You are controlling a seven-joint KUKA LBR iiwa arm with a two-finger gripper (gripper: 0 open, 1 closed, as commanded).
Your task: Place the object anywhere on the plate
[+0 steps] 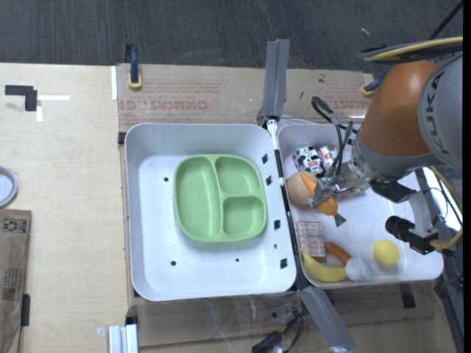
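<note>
The end effector (329, 188) hangs low in the right bin (434, 271) by the dividing rim, arm slanting in from the right — grip state I cannot tell. An orange carrot (330, 206) sits just beneath it. The green plate (219, 197) lies left — open white floor around it.

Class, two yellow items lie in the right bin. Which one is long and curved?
The banana, at the bin's near left corner. The other yellow item, the lemon, is round and sits further right.
</note>
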